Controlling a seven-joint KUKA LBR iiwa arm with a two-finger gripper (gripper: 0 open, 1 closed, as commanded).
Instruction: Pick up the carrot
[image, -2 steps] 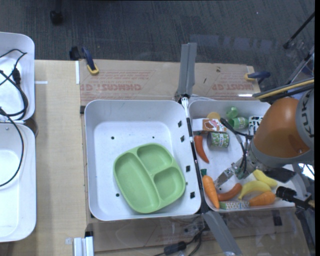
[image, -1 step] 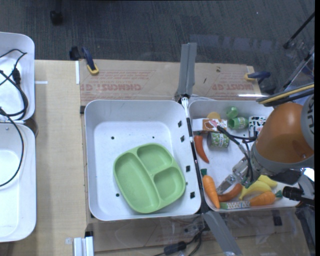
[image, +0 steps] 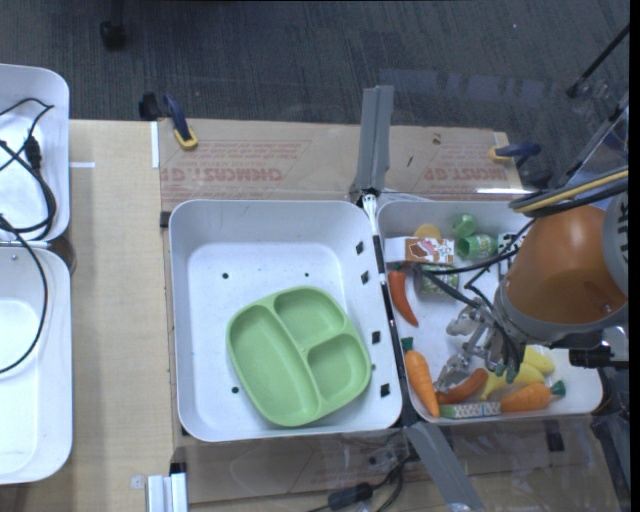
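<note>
Carrot (image: 421, 383), likely light, stiff, smooth plastic, lies just left of the claw (image: 462, 377); grip mid-body. Claw's state: cannot tell.

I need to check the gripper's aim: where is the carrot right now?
In the camera view, the carrot lies in the right bin, along its left wall near the front corner, below the red chili pepper and just left of the gripper.

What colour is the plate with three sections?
Light green. The plate shows best in the camera view, lying in the left bin.
</note>
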